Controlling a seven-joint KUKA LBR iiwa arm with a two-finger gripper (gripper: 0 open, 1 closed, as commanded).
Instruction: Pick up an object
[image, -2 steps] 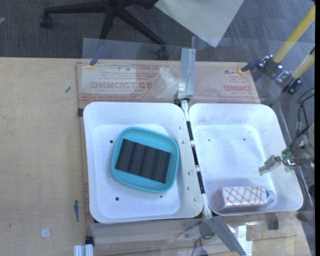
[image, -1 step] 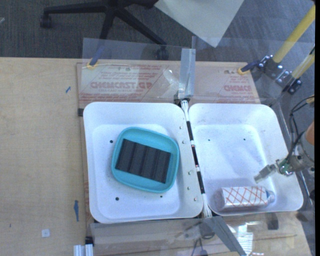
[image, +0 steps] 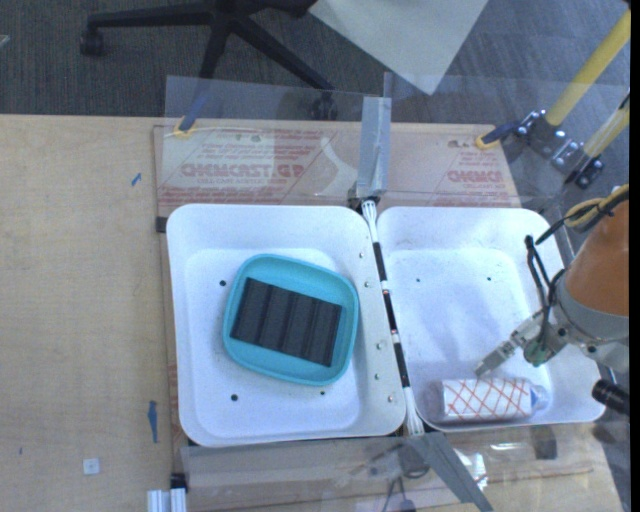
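1. From the overhead camera I see two shallow white bins side by side on the wooden bench (image: 70, 300): the left bin (image: 195, 400) and the right bin (image: 450, 240), their inner rims touching along a seam down the middle.
2. In the left bin lies a light-blue tray (image: 235, 345) with rounded corners, turned slightly off square to the bin. A dark ribbed insert (image: 288, 320) sits inside it, with raised bars running across.
3. In the right bin, a white cylinder with a red crosshatch pattern (image: 487, 397) lies on its side against the near wall, close to the near left corner of that bin. It looks like a wrapped roll or a tube; I cannot read any label.
4. My arm comes in from the right; its orange band (image: 603, 265) shows at the edge, with black cables (image: 540, 270) looping beside it.
5. The gripper (image: 497, 360) hangs low over the right bin, pointing down and to the left, its tip just above the roll's upper side.
6. I cannot tell whether the fingers are apart or together; the tip is small and blurred. I see nothing between them, and the roll rests on the bin floor.
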